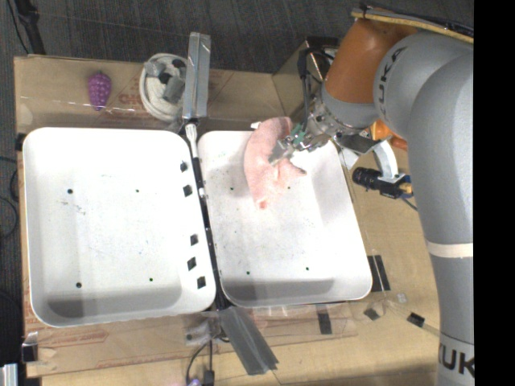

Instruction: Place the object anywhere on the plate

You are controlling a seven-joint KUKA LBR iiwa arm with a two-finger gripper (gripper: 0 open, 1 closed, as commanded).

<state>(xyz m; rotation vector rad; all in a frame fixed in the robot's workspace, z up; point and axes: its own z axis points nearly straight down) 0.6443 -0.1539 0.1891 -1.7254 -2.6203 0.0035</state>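
A pink plate (264,166) is in the right bin (322,240) near its back edge. It stands tilted with its right rim raised, not flat on the floor. My gripper (288,146) comes in from the right, and its metal fingers are pinched on that raised rim. A small white bit (297,168) shows just below the fingers, against the plate's right side. The grey wrist with its orange band (362,63) hangs over the bin's back right corner.
The left bin (105,223) lies beside the right one, with a row of black clips (193,215) between them. Behind the bins on the cardboard sit a purple grape bunch (98,89), a white tape roll (162,84) and an upright grey bar (196,75).
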